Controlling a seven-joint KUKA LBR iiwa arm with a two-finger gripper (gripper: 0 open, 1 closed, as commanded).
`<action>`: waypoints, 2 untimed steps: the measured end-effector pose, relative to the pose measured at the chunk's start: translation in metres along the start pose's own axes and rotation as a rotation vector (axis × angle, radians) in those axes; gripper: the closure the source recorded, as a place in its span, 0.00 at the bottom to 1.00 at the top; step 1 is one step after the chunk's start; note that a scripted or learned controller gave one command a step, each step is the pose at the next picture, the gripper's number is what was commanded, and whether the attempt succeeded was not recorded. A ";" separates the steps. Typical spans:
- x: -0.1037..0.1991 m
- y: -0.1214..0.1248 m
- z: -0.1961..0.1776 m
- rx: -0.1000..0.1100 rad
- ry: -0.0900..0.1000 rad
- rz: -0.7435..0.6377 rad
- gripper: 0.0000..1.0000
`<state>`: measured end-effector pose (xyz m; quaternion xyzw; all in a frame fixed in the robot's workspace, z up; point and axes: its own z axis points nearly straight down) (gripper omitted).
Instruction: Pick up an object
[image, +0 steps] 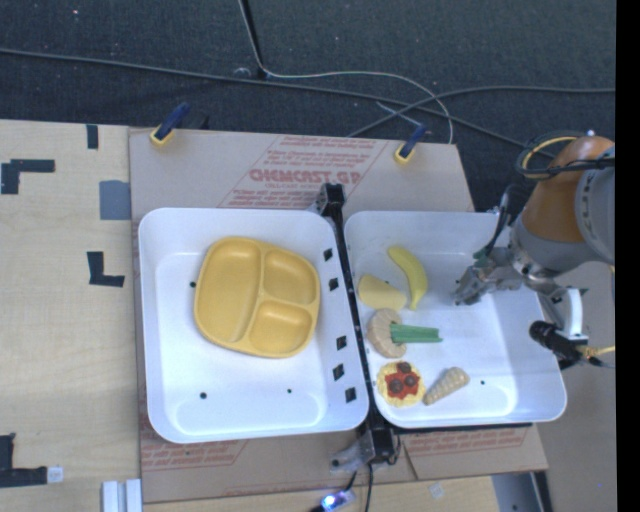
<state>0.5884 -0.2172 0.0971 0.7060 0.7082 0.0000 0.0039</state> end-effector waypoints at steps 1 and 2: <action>-0.002 0.004 -0.042 0.004 0.006 0.002 1.00; -0.005 0.008 -0.105 0.001 0.004 0.001 1.00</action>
